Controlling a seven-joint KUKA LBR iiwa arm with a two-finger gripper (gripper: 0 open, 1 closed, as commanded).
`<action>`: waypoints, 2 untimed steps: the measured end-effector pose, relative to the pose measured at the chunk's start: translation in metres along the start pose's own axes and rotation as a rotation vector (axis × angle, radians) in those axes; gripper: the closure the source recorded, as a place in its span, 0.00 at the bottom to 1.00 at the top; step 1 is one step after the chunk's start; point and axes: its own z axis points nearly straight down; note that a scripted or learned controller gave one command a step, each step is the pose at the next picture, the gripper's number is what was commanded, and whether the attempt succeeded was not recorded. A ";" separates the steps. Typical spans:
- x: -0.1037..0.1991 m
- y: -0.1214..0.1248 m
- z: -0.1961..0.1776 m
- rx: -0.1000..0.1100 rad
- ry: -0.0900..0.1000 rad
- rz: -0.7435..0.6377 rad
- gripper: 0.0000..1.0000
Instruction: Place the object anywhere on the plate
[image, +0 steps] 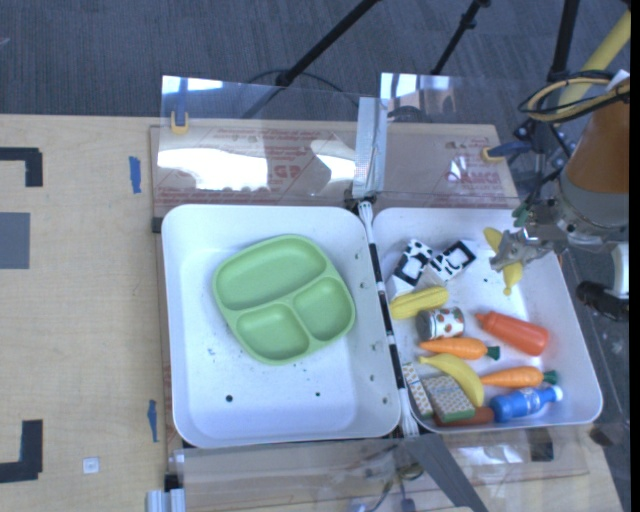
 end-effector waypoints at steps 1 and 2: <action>0.049 0.035 0.044 -0.028 -0.008 0.000 1.00; 0.117 0.046 -0.019 -0.006 -0.001 -0.035 1.00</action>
